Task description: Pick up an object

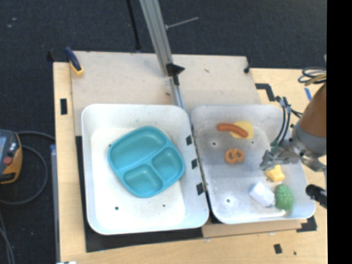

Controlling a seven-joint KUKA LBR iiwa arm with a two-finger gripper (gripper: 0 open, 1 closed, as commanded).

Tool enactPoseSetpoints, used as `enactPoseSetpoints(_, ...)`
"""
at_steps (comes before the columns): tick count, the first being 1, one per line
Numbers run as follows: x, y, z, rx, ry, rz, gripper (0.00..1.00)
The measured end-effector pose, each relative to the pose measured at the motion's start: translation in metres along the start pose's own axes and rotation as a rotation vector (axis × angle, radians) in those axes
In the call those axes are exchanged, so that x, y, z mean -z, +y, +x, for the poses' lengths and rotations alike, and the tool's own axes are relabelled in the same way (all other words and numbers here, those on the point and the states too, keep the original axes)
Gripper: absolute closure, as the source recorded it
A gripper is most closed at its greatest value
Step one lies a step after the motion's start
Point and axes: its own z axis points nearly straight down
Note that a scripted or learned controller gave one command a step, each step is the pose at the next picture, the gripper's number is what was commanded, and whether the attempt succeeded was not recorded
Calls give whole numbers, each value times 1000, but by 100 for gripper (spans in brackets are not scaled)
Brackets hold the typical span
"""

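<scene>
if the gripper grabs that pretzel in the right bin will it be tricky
Likely. The pretzel lies flat on the bin floor, so fingers may slide over it. It looks small and light, so a nudge could skid it. Its open loops probably keep it from rolling.

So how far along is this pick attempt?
Early stage. Done: the arm has reached over the right bin, and its pincer sits low just above the yellow block. In hand: nothing visibly lifted. Left: grasp and raise one item; the pretzel, hot dog, white block and green toy all lie in the bin.
</scene>
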Motion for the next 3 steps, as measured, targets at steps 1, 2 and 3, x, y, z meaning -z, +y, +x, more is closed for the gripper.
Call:
enactPoseSetpoints(1,52,1,-12,0,-1,-2,100)
enactPoseSetpoints(2,114,8,-8,7,-1,-3,100)
enactPoseSetpoints(3,129,9,-9,8,1,1,100)
